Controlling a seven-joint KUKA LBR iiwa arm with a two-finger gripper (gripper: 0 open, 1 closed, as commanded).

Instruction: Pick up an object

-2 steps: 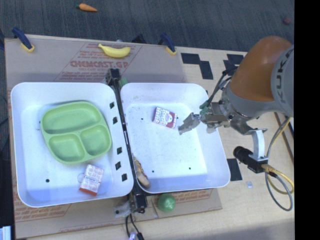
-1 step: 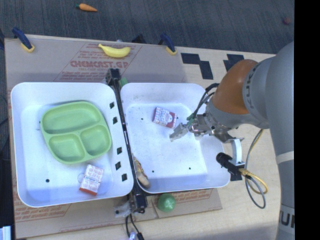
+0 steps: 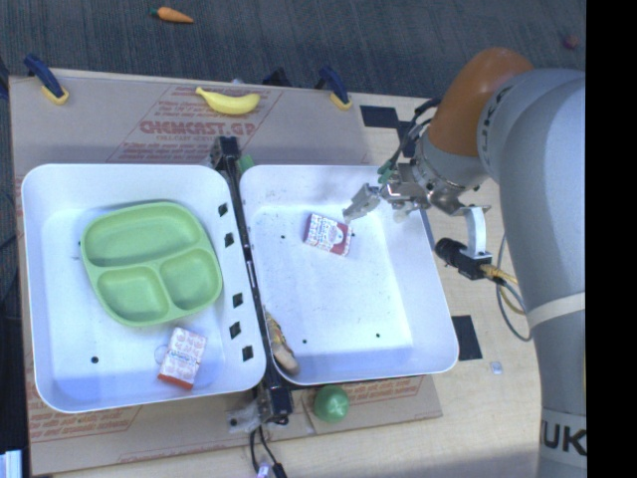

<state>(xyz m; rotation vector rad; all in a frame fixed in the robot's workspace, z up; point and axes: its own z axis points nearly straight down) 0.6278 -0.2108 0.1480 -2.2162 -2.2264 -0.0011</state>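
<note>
A small red and white carton [image 3: 327, 234] lies flat in the right bin [image 3: 398, 307], toward its far middle. My gripper [image 3: 364, 203] hangs over the same bin's far right part, just right of and slightly beyond the carton. Nothing shows between its fingers. A second small orange and white carton [image 3: 182, 356] lies in the left bin [image 3: 50, 267] at the near side, beside a green divided plate [image 3: 151, 261]. A tan object [image 3: 280, 350] rests at the right bin's near left corner.
A yellow banana [image 3: 228, 99] lies on the cardboard beyond the bins. A green ball [image 3: 331, 402] sits on the bench in front of the right bin. An orange carrot [image 3: 174, 14] lies on the floor far back. Blue clamps [image 3: 46, 78] hold the cardboard's far edge.
</note>
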